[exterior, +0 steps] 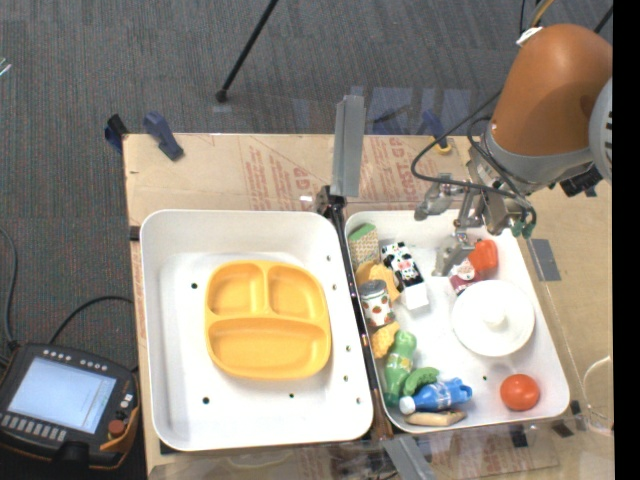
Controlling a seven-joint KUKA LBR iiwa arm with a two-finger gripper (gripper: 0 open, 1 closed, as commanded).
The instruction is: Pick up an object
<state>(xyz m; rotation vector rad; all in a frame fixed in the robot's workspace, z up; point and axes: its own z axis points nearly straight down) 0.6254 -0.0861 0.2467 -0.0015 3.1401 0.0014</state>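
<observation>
My gripper (466, 240) hangs below the orange wrist band over the far part of the right bin (552, 340). Just beneath it and to its right lies an orange-red toy (484, 258), with a small pinkish figure (461, 274) beside that. I see nothing held in the gripper. Nearer the bin's left wall sit a black-and-white cow-patterned block (403, 264), a small can (375, 303) and a yellow piece (369, 274). A white round bowl (492, 319) rests in the bin's middle right.
The left bin (160, 268) holds a yellow divided plate (268, 320). At the right bin's front lie a red ball (519, 392), a blue bottle (441, 395), green toys (401, 356) and a tan stick (435, 419). A grey post (348, 153) stands between the bins at the back.
</observation>
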